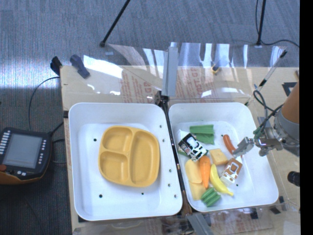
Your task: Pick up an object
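Progress first: nothing has been picked up yet, as far as you can see. Take the banana (221, 182) as your landmark. It lies in the right bin (261, 131), in a heap of toy food. A carrot (205, 171) lies just left of it, touching or nearly so, and a green piece (211, 197) sits at its lower left. A small brown-and-white packet (232, 169) rests just above and to its right, a cheese-yellow block (218, 156) above it, a red sausage (228, 143) further up, and a black-and-white box (192, 147) up and to the left. The gripper (242, 146) hangs above and right of the banana, close over the packet and the sausage. You can see 1 pale finger slanting down toward the heap; I cannot tell how wide the claw stands, and no object shows between its tips. Far to the banana's left, the other bin (80, 131) carries a yellow divided plate (129, 155). Judged from this, the descent, the grasp and the lift are all left to do.
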`<state>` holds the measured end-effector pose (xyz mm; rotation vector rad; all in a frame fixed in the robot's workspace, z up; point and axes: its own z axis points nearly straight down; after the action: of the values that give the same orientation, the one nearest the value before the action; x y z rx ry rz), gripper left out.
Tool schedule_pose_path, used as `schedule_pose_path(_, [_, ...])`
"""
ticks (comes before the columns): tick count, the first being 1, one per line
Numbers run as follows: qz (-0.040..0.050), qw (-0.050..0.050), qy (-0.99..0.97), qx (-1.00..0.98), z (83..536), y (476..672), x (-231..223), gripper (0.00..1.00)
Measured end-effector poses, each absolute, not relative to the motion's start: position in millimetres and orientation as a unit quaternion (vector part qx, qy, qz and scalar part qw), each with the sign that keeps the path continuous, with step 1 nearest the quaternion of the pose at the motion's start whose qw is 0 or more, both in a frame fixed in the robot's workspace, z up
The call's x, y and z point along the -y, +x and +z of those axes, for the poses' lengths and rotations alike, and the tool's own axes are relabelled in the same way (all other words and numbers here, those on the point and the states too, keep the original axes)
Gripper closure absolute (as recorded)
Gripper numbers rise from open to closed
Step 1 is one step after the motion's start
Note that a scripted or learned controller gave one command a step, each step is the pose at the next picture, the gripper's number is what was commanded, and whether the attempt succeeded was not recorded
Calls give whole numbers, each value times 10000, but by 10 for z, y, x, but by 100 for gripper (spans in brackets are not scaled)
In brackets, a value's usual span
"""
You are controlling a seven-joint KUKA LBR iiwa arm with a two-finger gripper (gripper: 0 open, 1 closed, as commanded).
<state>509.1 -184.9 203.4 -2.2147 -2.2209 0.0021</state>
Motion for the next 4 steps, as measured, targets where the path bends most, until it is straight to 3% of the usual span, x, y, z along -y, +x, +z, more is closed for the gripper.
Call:
schedule_pose_path(1, [1,-11,-7210,6929,886,5150,1668,0])
schedule_pose_path(2, [0,22,-7228,6910,970,5138,1661,100])
schedule_pose_path(3, [-27,-21,-7534,6575,2151,5480,1330,100])
schedule_pose_path(4, [11,14,-7539,6570,2105,5455,1336,0])
